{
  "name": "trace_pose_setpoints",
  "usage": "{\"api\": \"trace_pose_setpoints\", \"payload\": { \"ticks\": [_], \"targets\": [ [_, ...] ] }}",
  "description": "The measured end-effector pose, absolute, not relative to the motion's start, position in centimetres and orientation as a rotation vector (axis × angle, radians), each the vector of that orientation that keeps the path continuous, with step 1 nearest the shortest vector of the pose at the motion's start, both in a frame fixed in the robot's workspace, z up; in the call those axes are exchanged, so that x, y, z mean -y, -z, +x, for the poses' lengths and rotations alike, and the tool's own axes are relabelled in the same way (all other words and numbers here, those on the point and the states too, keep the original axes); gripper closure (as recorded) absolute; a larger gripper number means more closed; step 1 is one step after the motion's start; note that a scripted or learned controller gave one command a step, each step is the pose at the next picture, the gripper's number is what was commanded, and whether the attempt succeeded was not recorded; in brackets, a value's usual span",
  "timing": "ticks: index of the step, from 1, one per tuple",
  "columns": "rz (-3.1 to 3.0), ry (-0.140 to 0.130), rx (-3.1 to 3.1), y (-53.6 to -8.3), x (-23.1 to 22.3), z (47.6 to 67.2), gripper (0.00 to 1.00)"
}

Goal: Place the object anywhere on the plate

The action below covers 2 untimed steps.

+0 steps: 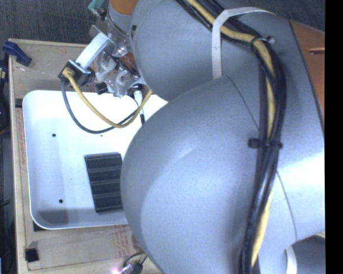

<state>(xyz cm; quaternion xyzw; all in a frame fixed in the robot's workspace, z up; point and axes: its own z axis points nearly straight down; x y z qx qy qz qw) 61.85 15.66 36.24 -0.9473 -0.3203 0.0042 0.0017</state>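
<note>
A dark grey ribbed rectangular block (104,181) lies flat on the floor of the left white bin (46,153), towards its near side. The arm's big grey body covers the right and middle of the camera view. Its wrist end with the gripper (117,77) hangs over the bin's far edge, well beyond the block and apart from it. A yellow and a black cable (86,119) loop down from the wrist over the bin floor.
The wooden bench frame (74,247) runs round the bin. Blue clamps (16,51) sit at the far left corner. The bin floor left of the block is bare white.
</note>
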Motion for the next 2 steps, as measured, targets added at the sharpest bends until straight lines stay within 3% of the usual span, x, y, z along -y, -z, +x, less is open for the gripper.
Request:
{"api": "trace_pose_setpoints", "payload": {
  "ticks": [1,2],
  "targets": [
    [-3.101,0.004,0.505,-43.1,-21.8,56.6,1.00],
    [-3.031,-0.012,0.816,-44.0,-14.6,55.2,1.00]
  ]
}}
